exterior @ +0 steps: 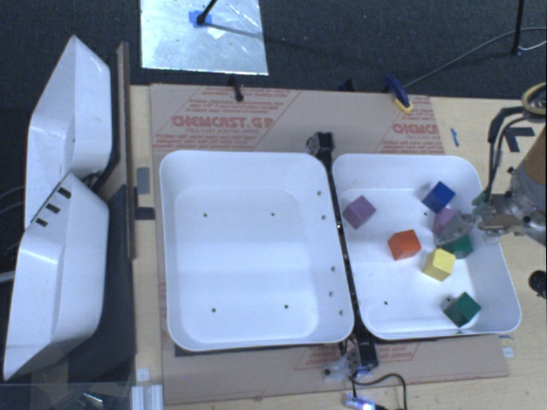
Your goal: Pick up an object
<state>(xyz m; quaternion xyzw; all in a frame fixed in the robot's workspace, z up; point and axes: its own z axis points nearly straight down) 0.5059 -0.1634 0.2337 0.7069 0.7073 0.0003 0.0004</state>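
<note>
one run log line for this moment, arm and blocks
gripper low in right bin | beside purple, dark green blocks | grasp unconfirmed | orange block free

Six small blocks lie in the right bin (pixel 402 314) — purple (pixel 359 211), blue (pixel 438 196), orange (pixel 404 245), yellow (pixel 439 264), green (pixel 462 308); a pale purple one (pixel 444 221) sits near the blue.

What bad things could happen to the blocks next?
1. The tool sits low at the right bin's right side, in a tight bunch: a pale purple block, a dark green block and the yellow block. It might just shove them instead of catching one.
2. The blue block lies close by, so it could get bumped.
3. That bunch is close to the bin's wall, so the tool might knock the rim.
</note>
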